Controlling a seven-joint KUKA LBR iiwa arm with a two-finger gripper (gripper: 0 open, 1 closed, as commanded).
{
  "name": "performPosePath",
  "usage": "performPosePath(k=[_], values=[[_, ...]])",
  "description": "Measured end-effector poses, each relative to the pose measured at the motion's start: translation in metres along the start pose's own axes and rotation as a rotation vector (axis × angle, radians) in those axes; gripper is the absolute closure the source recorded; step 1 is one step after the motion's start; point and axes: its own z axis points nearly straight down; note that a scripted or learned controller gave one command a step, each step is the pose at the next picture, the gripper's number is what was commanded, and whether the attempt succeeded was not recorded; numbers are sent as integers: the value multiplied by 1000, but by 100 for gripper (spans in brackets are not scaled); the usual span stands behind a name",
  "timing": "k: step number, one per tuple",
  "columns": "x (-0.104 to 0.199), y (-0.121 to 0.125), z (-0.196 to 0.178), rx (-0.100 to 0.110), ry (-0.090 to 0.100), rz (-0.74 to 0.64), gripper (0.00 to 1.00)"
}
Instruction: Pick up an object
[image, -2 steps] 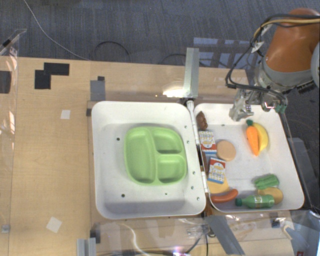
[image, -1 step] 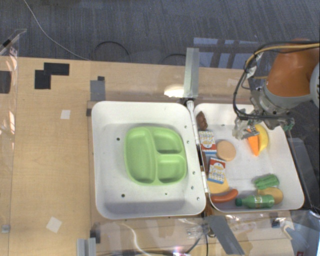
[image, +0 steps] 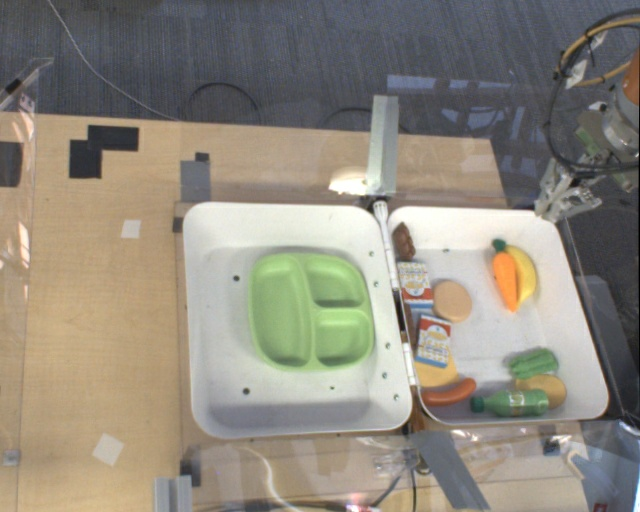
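We see the hand (image: 568, 195) hanging beyond the right bin's (image: 570, 262) far corner; whether it is open, we cannot tell. The carrot (image: 506, 278) touches the banana (image: 525, 275), so a descent there may strike both and grip neither.

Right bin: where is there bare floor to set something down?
The right white bin has bare floor in its middle, between the round tan disc, the orange carrot and the green bottle. Its left wall, lined with small cartons, and near edge are crowded. The gripper is at the far right corner.
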Motion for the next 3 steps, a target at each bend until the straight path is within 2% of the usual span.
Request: performPosePath(k=[1,2,3], values=[[-35,66,60,-16,8,24,100],[3,6,152,-13,8,-234,100],[0,6,149,-11,4,-235,0]])
